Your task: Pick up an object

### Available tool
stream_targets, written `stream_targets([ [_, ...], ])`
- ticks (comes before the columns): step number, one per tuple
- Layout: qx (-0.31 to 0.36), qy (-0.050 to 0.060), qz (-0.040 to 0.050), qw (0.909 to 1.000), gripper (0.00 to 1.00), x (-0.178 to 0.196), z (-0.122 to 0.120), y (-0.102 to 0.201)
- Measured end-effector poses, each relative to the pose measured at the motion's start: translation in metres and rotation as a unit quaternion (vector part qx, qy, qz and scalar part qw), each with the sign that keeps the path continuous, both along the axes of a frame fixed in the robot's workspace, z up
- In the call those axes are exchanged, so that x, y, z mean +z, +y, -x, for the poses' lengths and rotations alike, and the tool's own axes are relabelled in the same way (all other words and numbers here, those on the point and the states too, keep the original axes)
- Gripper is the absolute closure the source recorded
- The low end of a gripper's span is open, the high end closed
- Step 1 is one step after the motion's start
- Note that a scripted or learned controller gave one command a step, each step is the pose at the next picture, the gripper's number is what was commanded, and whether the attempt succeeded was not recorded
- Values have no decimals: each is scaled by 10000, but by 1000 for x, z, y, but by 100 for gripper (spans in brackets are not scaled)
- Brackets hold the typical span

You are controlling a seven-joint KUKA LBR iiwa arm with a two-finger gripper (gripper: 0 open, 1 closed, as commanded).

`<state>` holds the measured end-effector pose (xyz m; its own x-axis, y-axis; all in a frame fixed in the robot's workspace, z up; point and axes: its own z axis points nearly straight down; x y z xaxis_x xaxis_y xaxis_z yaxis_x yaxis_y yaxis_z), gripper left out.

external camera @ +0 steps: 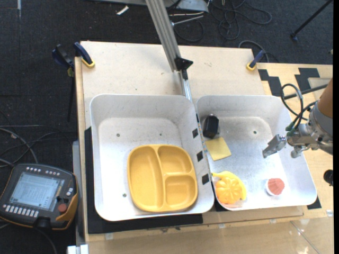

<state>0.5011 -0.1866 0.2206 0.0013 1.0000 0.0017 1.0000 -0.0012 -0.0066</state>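
gripper point(275, 146) over right bin point(249, 110), near its right wall | finger state unclear | bare floor leftward | red-pink round object point(275, 186) below, apart

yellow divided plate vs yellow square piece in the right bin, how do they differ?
Size: the divided plate is far larger than the flat square piece.
Shape: the plate is a rounded tray with three compartments; the square piece is a plain flat slab.
Place: the plate lies in the left bin; the square piece lies in the right bin, beside a black object.
Shared: both are yellow and lie flat.
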Motion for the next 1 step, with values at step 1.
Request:
stream_targets([
  [1, 6, -6, 0, 10000, 0, -46, 4, 7],
])
